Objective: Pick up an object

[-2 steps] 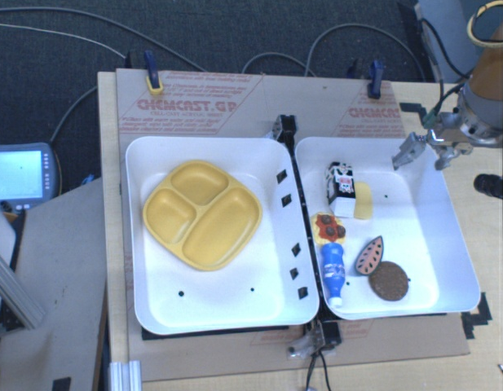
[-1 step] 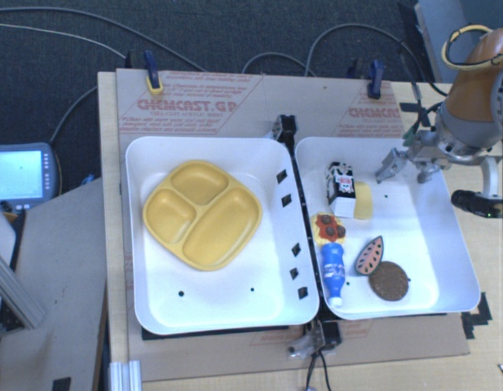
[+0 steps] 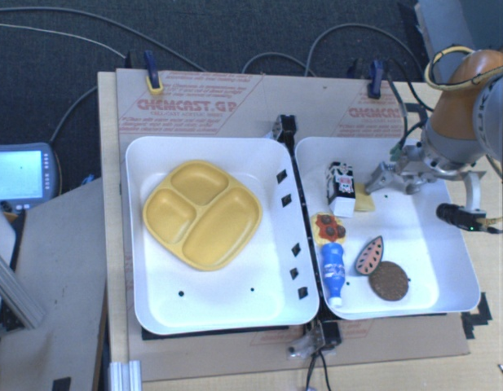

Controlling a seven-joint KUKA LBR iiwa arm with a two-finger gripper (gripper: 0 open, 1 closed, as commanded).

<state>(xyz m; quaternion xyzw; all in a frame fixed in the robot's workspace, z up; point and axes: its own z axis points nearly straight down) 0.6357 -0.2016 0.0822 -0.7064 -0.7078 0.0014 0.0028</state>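
Observation:
The right bin (image 3: 447,259) holds several small objects. A black-and-white cow-patterned box (image 3: 341,179) lies near its back left, with a flat yellow piece (image 3: 364,201) beside it. Further forward sit an orange-red toy (image 3: 328,228), a blue bottle (image 3: 333,270), a watermelon slice (image 3: 369,255) and a round brown cookie (image 3: 389,281). My gripper (image 3: 381,179) is low over the back of this bin. Its tip is just right of the cow box and above the yellow piece. Nothing shows in its grasp.
The left bin (image 3: 153,292) carries a yellow divided plate (image 3: 202,214). A black divider with clips (image 3: 293,218) runs between the bins. The grey arm with its orange band (image 3: 459,104) reaches in from the right. A black part (image 3: 459,214) juts over the right bin's right side.

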